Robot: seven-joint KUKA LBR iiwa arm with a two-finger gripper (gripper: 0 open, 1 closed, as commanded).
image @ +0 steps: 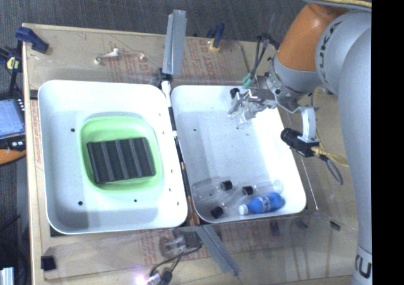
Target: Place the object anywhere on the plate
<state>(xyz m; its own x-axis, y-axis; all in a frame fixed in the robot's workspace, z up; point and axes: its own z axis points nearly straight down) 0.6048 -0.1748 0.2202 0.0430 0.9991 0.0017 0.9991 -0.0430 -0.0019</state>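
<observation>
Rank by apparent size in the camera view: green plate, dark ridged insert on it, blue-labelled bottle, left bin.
1. left bin
2. green plate
3. dark ridged insert
4. blue-labelled bottle, smallest.

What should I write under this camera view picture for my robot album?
Robot hand hovers over the right bin, clear bottles piled at its near edge; green plate waits in the left bin.

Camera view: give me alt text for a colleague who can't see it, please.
The grey arm's pincer hovers over the back of the right white bin, whose front corner holds a heap of clear plastic bottles, one with a blue label. The left white bin holds a pale green square plate with a dark ribbed insert.
</observation>
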